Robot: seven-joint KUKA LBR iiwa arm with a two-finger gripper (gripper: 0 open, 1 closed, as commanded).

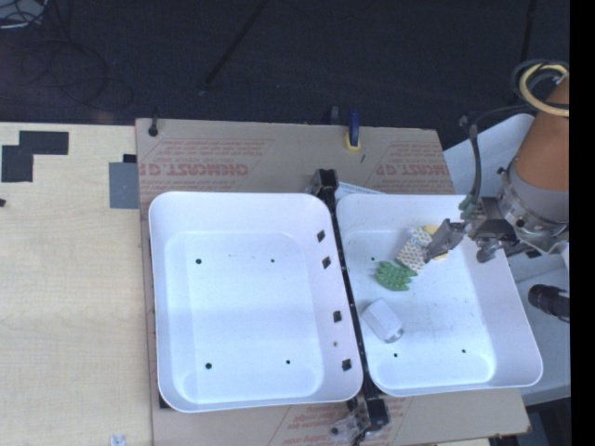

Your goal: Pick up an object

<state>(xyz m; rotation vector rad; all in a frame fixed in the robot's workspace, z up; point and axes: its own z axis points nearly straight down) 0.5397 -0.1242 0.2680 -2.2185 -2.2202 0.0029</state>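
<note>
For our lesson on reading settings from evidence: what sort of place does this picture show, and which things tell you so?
Probably a robotics lab test bench. A grey and orange arm reaches over two white bins clamped side by side on a cardboard sheet, and loose cables trail across the dark floor behind.

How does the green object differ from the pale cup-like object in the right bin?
The green object is bright green, flat and bumpy; the pale object is whitish grey, smooth and cylinder-shaped, lying on its side. The green object lies nearer the claw, beside a patterned item; the pale object lies alone. Both rest in the right bin.
</note>
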